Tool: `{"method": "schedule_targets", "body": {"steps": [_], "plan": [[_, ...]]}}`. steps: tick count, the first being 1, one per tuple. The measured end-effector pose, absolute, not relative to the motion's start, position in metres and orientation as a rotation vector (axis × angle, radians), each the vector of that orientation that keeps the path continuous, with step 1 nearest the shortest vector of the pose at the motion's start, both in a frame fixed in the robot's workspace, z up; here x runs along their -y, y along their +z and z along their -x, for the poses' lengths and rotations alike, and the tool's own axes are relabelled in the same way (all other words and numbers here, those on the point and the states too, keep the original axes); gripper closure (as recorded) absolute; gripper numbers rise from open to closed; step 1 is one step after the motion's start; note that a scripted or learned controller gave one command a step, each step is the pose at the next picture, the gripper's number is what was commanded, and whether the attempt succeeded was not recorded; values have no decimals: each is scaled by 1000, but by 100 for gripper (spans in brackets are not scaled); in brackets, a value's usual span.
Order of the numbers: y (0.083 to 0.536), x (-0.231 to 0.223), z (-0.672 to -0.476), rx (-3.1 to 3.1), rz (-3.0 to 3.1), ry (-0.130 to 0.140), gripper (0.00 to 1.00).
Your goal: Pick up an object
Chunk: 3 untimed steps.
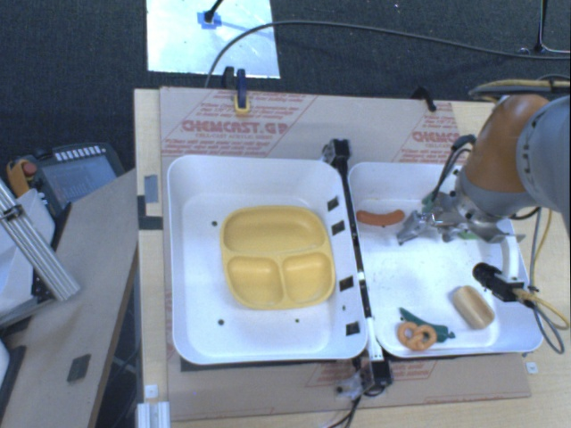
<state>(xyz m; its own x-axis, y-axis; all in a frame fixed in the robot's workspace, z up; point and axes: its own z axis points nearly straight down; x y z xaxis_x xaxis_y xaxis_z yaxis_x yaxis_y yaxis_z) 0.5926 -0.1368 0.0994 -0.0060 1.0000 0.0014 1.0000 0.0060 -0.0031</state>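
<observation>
In the right bin (419,279) lie a red-orange sausage (381,217) near the far left, a tan bread roll (473,307) at the near right, and an orange pretzel (417,334) on a green leaf (434,328) by the front wall. My gripper (413,230) hangs low over the right bin, just right of the sausage, pointing left toward it. I see nothing between its fingers.
The left bin (192,203) holds a yellow three-compartment plate (275,255). A row of black clips (343,239) runs along the divider between the bins. The arm (517,159) enters from the right over the right bin's far corner. A control pendant (76,176) lies off the bench at left.
</observation>
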Motion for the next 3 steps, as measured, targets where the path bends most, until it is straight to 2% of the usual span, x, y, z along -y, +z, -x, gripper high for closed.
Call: {"method": "schedule_targets", "body": {"steps": [1,2,3], "plan": [[84,137,-593,2225,2218,0,0],[96,137,-594,2227,2219,-3,100],[140,141,-595,2227,2221,-3,100]]}}
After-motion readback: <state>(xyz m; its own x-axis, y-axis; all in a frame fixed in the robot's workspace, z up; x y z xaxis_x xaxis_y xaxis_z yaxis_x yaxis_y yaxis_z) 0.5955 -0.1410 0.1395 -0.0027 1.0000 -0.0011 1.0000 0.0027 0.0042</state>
